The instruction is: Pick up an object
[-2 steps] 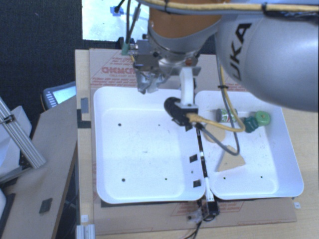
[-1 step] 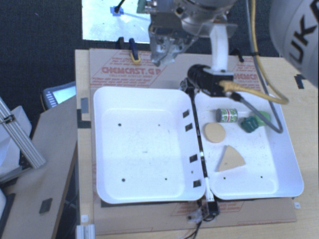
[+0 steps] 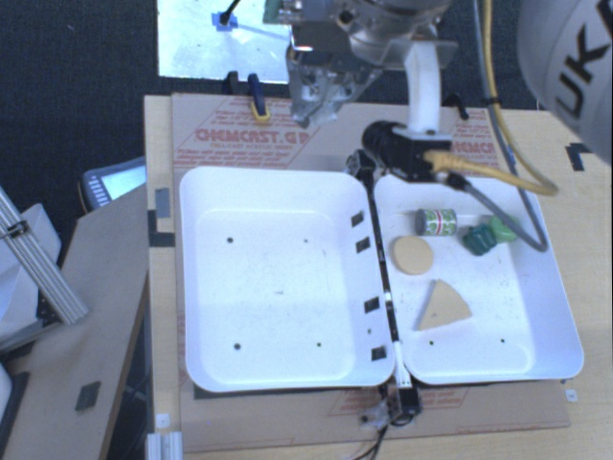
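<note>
The right bin (image 3: 551, 305) holds several small objects. A small green, white and red can (image 3: 436, 221) lies on its side near the back. To its right is a dark green toy (image 3: 488, 235). A tan round disc (image 3: 413, 255) sits near the divider, and a tan wedge (image 3: 442, 307) lies in front of it. My gripper (image 3: 308, 109) hangs high over the back edge of the left bin, above the cardboard and well apart from all these objects. I see nothing held in it.
The left bin (image 3: 201, 257) lies beside the right one, joined along a black clipped seam (image 3: 381, 286). A printed cardboard sheet (image 3: 220, 134) lies under both bins, with a yellow clamp (image 3: 259, 113) at its back. An aluminium rail (image 3: 38, 262) leans at the left.
</note>
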`<state>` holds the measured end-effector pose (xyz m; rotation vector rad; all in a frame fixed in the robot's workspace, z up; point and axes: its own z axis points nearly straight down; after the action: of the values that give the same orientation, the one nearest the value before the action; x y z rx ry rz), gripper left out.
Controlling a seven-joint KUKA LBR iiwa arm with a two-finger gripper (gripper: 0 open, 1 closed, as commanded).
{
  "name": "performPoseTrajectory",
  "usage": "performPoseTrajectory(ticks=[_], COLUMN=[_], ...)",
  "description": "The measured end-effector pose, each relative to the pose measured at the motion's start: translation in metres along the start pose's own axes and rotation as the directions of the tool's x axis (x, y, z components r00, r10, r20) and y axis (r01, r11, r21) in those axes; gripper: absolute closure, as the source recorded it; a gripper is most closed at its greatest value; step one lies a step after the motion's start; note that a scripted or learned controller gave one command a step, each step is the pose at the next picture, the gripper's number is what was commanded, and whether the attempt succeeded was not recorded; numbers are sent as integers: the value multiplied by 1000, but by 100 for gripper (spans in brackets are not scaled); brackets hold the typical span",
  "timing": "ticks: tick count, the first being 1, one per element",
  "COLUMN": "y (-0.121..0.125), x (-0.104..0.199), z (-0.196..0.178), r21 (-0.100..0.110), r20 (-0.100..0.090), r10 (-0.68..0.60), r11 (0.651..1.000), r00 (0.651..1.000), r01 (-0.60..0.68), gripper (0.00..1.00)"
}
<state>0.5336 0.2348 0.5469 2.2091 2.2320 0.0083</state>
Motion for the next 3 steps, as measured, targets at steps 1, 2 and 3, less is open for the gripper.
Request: performPoseTrajectory(ticks=[1,2,3], y=[0,0,21], x=[0,0,-1], z=[1,-11,13], r21=[1,-1,4], r20=[0,-1,4], r10=[-1,-5,10], r11=[1000,1000,1000], r00=[1000,1000,1000], r01=[1,5,-10], gripper=[0,100,100])
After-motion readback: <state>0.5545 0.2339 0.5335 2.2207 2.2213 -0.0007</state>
